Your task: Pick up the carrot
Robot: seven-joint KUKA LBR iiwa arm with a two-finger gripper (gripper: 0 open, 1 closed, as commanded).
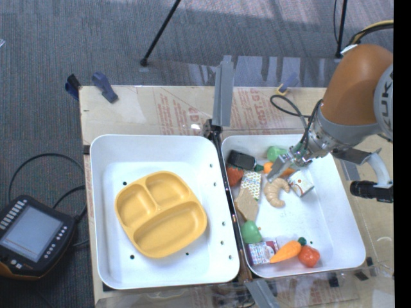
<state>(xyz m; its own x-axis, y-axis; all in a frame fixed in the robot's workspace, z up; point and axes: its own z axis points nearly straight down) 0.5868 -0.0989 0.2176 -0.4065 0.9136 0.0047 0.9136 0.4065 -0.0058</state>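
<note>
An orange carrot (286, 251) lies near the front edge of the right bin (334, 220), its long axis slanting, pointed tip toward the lower left and green-topped end toward the upper right, beside a red tomato (309, 256). The gripper (283, 165) hovers well apart from it, over the bin's far side above a croissant (277, 192). Whether its jaws are apart is unclear.

The arm (356, 95) runs off the right edge and hides the right bin's (340, 217) far corner.
</note>
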